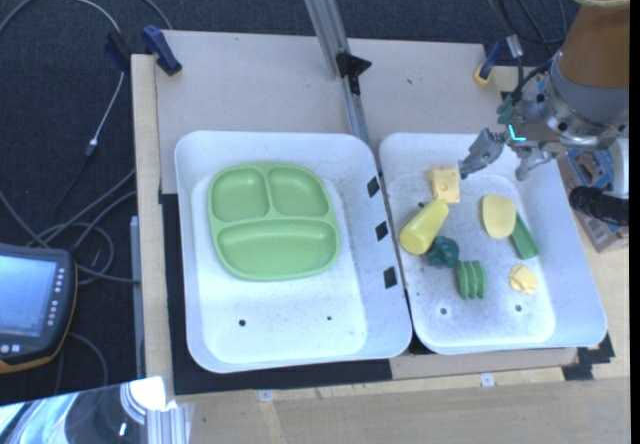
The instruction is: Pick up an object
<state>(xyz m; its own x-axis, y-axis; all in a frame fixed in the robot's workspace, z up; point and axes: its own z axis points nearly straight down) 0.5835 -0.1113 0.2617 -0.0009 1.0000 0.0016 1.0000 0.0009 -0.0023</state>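
Two shallow white bins, speckled matte plastic with rounded corners, sit side by side on a pale bench. Left bin [200, 332] holds a light green divided plate [273, 221], three compartments, smooth, rounded-rectangle shape. Right bin [570, 317] holds the pickable clutter: yellow bottle-shaped piece [424, 225] lying tilted, small yellow block [445, 184] just above it, dark teal knobby lump [442, 253] touching the bottle's lower end, ribbed green piece [470, 278] just below the lump, smooth yellow oval [498, 216], dark green stick [524, 238] leaning along the oval's right side, small crinkly yellow piece [522, 279] below that. Arm comes in from the right, orange band up top, grey wrist below. Gripper [502, 158] hangs over the right bin's upper edge, fingers spread apart, one finger [480, 154] angled toward the yellow block, the other to its right near the bin's far rim. Nothing between the fingers; all objects lie in the bin. Slanted metal pole [322, 7] crosses the top.
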